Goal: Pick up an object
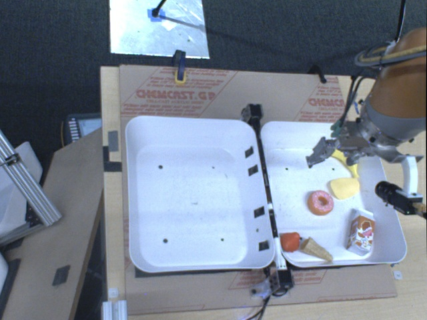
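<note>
Yellow banana (347,163) sits right beneath and just behind the gripper (327,151), whose fingers spread wide and hold nothing, while the pink donut (321,203) lies a little below it and the milk carton (361,235) farther off.

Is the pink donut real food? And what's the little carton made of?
The donut looks like a toy, probably smooth plastic or rubber: its pink is even and a bit glossy, though the picture is too coarse to be sure. The carton looks like printed cardboard or molded plastic, with flat sides and a folded top; which one can't be told.
</note>
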Robot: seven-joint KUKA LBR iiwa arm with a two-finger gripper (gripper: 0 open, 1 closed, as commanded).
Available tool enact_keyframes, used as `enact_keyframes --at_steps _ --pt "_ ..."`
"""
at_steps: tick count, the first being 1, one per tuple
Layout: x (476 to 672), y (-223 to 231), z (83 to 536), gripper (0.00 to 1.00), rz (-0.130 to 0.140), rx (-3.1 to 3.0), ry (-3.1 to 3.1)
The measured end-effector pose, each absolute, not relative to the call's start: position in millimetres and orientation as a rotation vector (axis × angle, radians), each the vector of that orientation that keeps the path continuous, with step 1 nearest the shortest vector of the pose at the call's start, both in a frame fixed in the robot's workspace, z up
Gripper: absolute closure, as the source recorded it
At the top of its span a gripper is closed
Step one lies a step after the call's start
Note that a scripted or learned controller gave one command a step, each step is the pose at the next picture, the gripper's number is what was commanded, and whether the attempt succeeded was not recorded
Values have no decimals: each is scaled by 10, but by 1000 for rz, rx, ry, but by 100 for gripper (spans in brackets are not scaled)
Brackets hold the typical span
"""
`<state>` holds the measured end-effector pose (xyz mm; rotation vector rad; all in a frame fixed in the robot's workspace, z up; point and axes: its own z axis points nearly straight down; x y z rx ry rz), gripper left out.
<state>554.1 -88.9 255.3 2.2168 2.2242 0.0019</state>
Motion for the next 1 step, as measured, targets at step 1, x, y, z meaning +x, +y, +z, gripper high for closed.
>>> enact_keyframes --at_steps 1 --pt "5361 -116 1804 0 -2 2214 2238"
